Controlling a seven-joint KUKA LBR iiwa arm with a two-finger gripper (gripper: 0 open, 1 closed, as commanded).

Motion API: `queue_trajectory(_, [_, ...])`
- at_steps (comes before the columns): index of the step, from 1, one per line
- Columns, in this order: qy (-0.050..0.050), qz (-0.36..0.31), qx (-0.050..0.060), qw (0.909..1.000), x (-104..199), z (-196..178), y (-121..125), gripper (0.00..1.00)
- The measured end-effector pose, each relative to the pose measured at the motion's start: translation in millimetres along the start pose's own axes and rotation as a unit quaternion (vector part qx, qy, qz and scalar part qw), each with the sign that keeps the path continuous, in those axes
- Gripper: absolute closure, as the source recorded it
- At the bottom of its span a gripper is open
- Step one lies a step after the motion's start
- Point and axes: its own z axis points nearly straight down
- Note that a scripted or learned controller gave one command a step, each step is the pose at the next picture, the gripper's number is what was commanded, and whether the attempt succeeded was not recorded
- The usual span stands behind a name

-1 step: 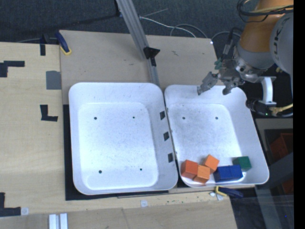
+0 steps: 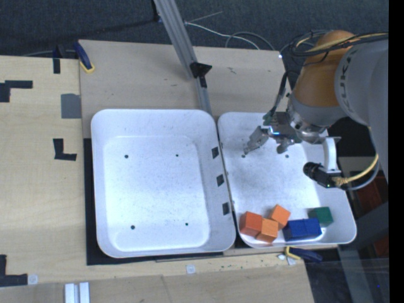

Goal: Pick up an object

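Several small blocks lie along the near edge of the right bin [image 2: 252,169]: an orange block [image 2: 252,222], two more orange ones [image 2: 280,214] [image 2: 269,230], a blue block [image 2: 302,230] and a green block [image 2: 323,216]. My gripper [image 2: 268,140] hangs over the far half of that bin, well away from the blocks. Its two fingers stand apart, open, with nothing between them.
The left bin [image 2: 101,169] sits beside the right one on the wooden bench. A slanted metal pole [image 2: 180,33] rises behind the bins. Cables loop near the arm's wrist at the right.
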Motion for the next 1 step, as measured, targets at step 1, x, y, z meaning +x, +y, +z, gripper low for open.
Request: queue_trajectory(1, [0.0,-0.001,-0.003,1.0,40.9,-15.2,-48.7,0.0])
